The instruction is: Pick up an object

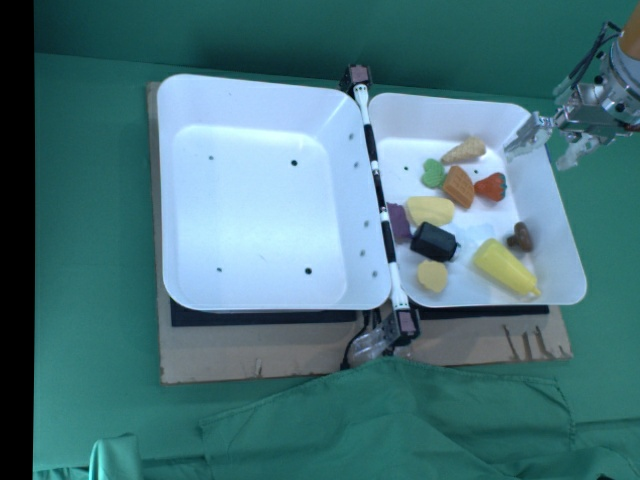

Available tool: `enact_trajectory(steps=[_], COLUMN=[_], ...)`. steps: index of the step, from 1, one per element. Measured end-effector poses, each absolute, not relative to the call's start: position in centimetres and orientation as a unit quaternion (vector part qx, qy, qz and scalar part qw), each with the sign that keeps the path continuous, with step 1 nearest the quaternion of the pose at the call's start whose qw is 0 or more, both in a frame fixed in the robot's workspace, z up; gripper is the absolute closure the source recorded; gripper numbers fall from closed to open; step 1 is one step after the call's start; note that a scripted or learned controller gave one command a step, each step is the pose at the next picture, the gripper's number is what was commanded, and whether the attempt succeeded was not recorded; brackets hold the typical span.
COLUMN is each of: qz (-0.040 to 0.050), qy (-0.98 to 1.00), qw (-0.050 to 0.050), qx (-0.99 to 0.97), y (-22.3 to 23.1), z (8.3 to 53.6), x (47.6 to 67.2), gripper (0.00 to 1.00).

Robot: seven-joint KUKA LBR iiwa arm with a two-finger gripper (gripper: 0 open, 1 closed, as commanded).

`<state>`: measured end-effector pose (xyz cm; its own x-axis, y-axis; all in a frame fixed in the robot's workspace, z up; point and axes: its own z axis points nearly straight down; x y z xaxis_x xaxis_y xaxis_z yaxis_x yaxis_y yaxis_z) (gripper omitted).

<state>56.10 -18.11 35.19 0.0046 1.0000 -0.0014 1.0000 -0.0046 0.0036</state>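
Lying left of the black block, the left bin is bordering the right bin, where the block is sitting among a purple piece, a yellow cone and an orange toy. Up right of the block, the gripper is hovering over the bin's rim, fingers spread, grasping nothing.

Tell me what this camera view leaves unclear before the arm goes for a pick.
- Arm: cut off by the view's right edge above the orange band.
- Gripper: small, at the right bin's far corner; finger spacing unreadable.
- Purple block: its left side is hidden behind the divider rail.
- Small brown item: too small to identify.
- Metal piece at the near end of the rail: partly covered by green cloth.
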Motion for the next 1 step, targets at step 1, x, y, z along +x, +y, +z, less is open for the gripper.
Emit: enact_trajectory(steps=[1], qz=[-0.0019], qy=[0.705], qw=[-0.002], qx=[0.709], y=[-17.16], z=[25.09], x=[53.89], gripper=[0.0])
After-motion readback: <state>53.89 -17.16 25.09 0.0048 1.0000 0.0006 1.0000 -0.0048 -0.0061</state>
